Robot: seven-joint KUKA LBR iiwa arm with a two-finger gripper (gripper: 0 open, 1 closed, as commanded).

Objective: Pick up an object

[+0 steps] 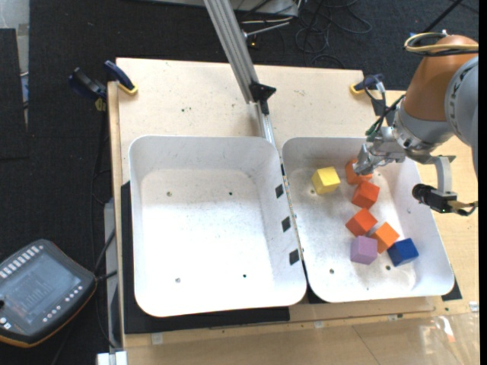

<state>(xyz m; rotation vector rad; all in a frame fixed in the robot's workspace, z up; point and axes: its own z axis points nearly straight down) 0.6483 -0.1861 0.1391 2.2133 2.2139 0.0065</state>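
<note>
1 orange block [352,173] half-hidden under end effector [364,166]

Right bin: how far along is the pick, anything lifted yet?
Done: the arm has reached into the right bin, its claw low at the far orange block. In hand: nothing visibly lifted; I can't tell whether it grips that block. The yellow block, purple block and blue block lie on the bin floor. Left: secure a block and raise it.
</note>
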